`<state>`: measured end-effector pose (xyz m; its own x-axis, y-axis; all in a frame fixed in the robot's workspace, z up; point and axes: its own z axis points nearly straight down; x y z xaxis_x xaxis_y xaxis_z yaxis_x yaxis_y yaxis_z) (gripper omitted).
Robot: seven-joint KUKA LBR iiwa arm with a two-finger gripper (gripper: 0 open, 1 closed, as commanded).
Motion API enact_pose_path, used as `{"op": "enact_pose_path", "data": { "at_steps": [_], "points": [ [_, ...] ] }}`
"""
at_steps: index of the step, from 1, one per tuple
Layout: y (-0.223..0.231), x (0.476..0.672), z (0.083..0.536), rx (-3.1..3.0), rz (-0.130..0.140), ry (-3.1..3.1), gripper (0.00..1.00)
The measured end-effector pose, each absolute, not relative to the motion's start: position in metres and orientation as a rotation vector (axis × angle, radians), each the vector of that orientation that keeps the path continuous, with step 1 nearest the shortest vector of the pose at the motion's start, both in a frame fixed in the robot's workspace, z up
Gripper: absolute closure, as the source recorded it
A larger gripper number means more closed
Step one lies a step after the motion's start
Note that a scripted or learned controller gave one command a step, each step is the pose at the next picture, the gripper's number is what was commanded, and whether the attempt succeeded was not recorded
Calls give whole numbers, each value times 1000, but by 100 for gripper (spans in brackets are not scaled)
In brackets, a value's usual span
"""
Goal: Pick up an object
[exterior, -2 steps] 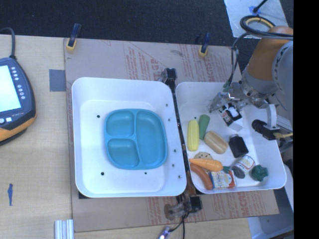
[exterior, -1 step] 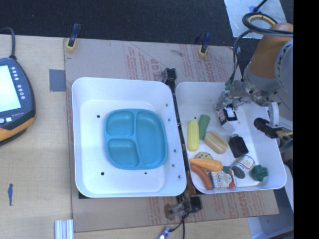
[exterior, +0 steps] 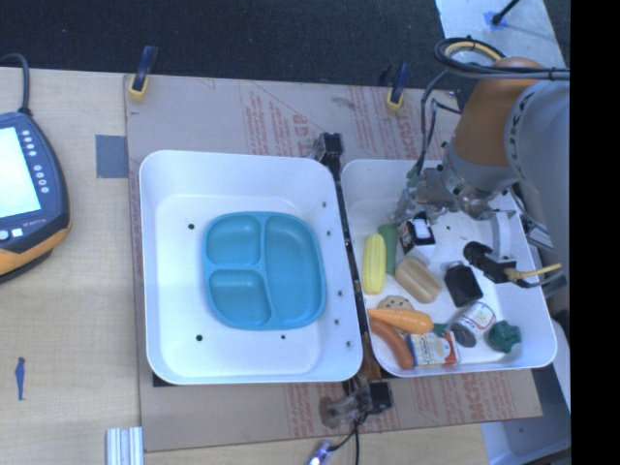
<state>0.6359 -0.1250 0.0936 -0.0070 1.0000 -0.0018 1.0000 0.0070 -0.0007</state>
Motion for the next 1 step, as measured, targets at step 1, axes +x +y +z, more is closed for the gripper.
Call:
{"op": "enact_pose_path", "data": {
  "at_steps": [1],
  "points": [
    [-62,559,192,2215,-6,2232,100]
  ]
}}
